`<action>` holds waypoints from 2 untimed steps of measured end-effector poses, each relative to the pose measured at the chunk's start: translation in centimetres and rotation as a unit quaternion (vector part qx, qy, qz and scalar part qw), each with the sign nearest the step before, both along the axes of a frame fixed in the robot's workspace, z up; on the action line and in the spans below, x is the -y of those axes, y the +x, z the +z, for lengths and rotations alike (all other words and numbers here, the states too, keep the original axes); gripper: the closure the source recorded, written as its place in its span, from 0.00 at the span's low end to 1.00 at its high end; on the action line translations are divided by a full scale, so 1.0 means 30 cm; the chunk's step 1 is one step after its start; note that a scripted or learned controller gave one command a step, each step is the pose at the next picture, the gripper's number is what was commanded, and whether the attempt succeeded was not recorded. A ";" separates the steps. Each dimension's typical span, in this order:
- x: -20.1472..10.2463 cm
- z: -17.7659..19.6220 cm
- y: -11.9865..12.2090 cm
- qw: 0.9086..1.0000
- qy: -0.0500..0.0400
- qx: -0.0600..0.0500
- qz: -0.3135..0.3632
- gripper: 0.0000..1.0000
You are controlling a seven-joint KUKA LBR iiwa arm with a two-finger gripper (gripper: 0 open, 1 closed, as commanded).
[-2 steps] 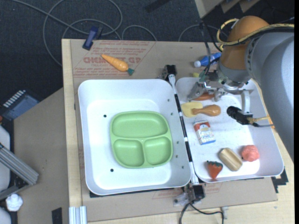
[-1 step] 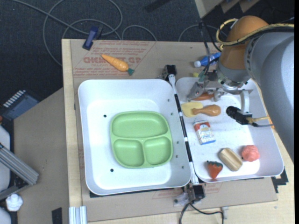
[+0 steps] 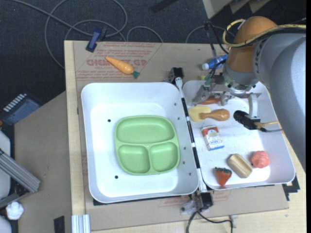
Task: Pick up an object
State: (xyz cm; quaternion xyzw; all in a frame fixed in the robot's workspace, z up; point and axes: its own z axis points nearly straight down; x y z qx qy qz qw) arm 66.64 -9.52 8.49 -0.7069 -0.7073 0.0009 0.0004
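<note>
Gripper low over the right bin's far left corner

Drumstick [image 3: 210, 114] lies just under my gripper [image 3: 214, 92], near the left wall of the right bin [image 3: 277, 176], its long axis across the bin, pale end toward the left wall. Something orange-red [image 3: 210, 101] sits between it and my fingers; whether they grip anything, I cannot tell. Toward the near edge lie a small carton [image 3: 212, 137], a bread roll [image 3: 239, 165], a pink ball [image 3: 260, 159] and a strawberry [image 3: 223, 175]. The left bin [image 3: 97, 106] carries a green divided plate [image 3: 146, 144].
</note>
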 end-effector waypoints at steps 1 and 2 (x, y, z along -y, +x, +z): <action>0.001 0.000 0.000 1.000 0.000 0.000 0.000 0.00; 0.005 0.000 0.000 1.000 0.000 0.000 0.000 0.00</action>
